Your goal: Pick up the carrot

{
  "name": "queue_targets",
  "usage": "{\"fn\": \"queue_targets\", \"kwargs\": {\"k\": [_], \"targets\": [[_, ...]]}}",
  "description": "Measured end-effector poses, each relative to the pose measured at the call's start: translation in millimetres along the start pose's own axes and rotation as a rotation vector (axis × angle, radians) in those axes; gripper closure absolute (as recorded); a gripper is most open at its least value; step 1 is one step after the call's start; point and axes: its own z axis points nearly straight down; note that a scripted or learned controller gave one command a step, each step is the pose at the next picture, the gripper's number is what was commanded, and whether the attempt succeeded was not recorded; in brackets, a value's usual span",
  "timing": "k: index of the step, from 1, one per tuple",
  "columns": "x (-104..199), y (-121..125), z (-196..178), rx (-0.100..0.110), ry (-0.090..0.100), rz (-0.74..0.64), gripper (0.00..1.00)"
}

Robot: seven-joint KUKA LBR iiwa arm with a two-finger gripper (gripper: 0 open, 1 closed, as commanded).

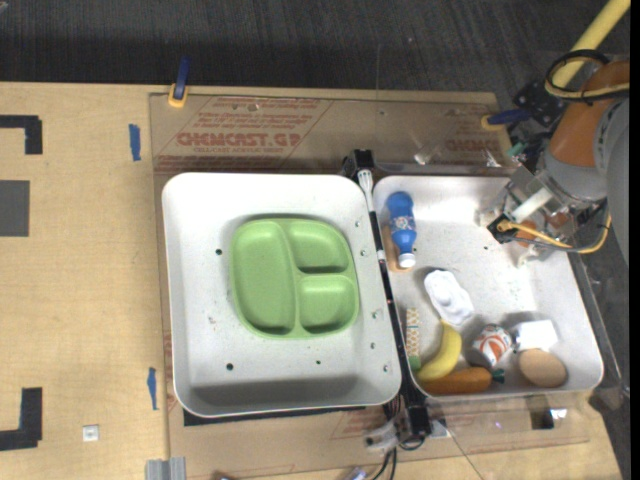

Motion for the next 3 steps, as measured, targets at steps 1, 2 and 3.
{"fn": "queue_targets", "kwargs": {"k": [1,2,3], "targets": [[-16.0,-4.9,0.0,-0.022,0.013,0.338,0.00],[-27.9,-15.9,-1.3,-0.022,0.019,0.153,0.00],[-50.2,-71.5,3.1,-0.037,-0.004,0.112,0.00]]}}
